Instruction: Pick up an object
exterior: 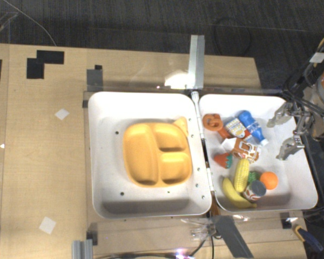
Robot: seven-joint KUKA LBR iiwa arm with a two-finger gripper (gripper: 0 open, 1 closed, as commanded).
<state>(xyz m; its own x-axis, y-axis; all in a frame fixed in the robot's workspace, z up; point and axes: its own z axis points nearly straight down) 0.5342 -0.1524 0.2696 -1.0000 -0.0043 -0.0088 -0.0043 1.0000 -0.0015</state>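
Wooden bench; end effector open over right bin.

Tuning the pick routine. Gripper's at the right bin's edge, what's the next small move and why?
Probably shift left toward the toy pile. The gripper sits open over bare floor at the right side of the right bin, with nothing between its fingers; the nearest items, the blue bottle and orange ball, lie further left.
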